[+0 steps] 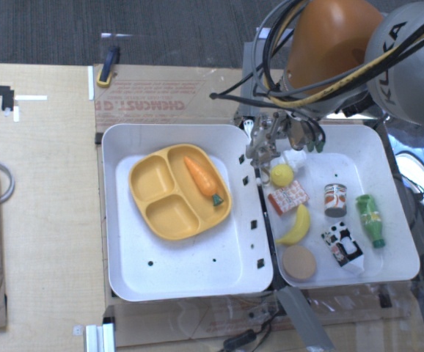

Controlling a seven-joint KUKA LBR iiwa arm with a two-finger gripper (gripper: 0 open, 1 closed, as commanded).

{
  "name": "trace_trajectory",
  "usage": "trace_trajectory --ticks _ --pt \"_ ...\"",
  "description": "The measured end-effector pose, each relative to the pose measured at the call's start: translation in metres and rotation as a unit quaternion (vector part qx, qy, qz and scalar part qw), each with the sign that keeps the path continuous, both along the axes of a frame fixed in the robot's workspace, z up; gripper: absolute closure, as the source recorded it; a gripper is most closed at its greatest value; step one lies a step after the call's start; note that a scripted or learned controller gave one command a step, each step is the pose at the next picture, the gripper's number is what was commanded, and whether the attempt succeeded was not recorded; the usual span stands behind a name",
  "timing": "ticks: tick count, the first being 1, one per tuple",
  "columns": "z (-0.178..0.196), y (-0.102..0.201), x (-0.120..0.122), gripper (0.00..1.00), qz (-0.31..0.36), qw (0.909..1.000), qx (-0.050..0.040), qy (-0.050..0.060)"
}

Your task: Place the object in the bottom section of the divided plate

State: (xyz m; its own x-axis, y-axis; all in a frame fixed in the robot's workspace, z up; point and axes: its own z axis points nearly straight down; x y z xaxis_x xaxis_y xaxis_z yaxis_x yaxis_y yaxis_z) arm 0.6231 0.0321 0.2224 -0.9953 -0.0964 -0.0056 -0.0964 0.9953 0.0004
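A yellow divided plate (153, 196) lies in the left bin (124, 255). An orange carrot (201, 176) with a green tip rests in its right-hand section. The plate's bottom section (172, 215) and upper left section hold nothing. My gripper (267, 151) hangs over the right bin's upper left corner, close to the wall between the two bins. A yellow lemon (282, 174) lies just below and right of it. Cables and the wrist hide much of the gripper.
The right bin (388, 196) holds a red-and-white packet (288, 196), a banana (295, 227), a brown disc (298, 262), a small can (335, 199), a green bottle (370, 220) and a black-and-white carton (343, 246). The arm (344, 42) looms above that bin's far side.
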Motion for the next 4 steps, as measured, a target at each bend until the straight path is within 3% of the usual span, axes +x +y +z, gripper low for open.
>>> trace_trajectory --ticks 1,2,3,4 --pt "-0.031 -0.065 0.028 1.0 0.013 0.9999 -0.0006 0.001" --pt "-0.029 -0.07 0.037 1.0 -0.178 0.984 0.0002 0.0" --pt "0.0 -0.082 0.031 1.0 -0.234 0.9723 0.0003 0.0" --pt "0.01 -0.082 0.032 1.0 -0.234 0.9724 0.0006 -0.003"
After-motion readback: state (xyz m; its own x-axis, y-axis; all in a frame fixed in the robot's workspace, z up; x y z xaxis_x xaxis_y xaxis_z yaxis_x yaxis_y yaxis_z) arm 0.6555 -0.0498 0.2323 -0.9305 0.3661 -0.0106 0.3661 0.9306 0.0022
